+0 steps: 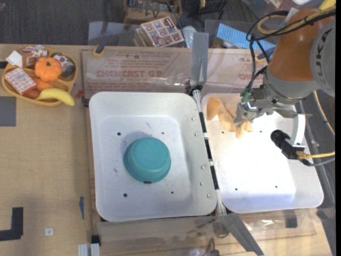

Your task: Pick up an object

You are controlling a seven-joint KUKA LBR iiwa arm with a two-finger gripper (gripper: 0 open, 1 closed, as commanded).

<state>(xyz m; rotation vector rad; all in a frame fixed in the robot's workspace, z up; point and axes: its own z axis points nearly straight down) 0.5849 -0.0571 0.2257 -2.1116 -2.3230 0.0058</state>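
Observation:
A teal bowl [147, 159] lies upside down in the middle of the left white bin [106, 111]. Pale orange pieces [213, 108] lie at the far left corner of the right white bin [266, 196]. More of the same pale orange stuff [229, 122] sits just beside them. My gripper [242, 122] hangs low over that corner, its tip right at the pale orange pieces. The arm's grey wrist and orange band [290, 41] hide the bin's far right part.
A black fitting on a yellow cable [285, 144] hangs over the right side of the right bin. A yellow dish of toy fruit [40, 79] stands on the bench at far left. Cardboard and clutter lie behind both bins.

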